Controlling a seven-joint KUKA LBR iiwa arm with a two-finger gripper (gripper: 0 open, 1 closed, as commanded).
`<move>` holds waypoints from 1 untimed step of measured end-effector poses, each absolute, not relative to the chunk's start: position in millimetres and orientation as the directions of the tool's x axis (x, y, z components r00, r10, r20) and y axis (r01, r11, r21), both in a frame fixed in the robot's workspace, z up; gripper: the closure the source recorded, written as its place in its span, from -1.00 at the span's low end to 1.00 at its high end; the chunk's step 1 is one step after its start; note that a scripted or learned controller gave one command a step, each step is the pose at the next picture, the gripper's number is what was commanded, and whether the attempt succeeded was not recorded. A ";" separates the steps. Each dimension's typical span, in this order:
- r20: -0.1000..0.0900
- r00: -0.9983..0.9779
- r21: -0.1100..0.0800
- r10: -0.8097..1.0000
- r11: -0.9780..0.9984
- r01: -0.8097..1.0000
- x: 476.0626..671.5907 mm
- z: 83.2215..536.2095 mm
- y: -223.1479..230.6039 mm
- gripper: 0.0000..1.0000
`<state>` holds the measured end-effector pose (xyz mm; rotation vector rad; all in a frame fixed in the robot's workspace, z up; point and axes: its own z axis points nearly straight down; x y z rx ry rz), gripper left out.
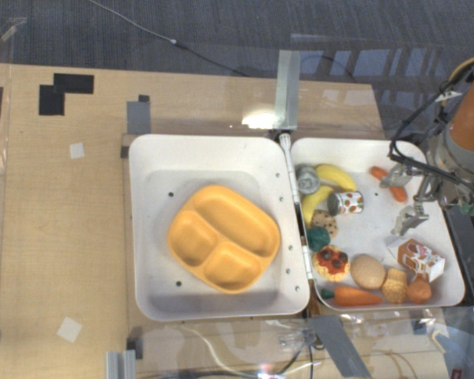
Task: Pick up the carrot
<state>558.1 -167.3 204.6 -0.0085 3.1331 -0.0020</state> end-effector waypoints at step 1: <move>-0.004 -0.911 0.002 0.412 0.911 0.412 490.2 152.3 -135.9 -1.00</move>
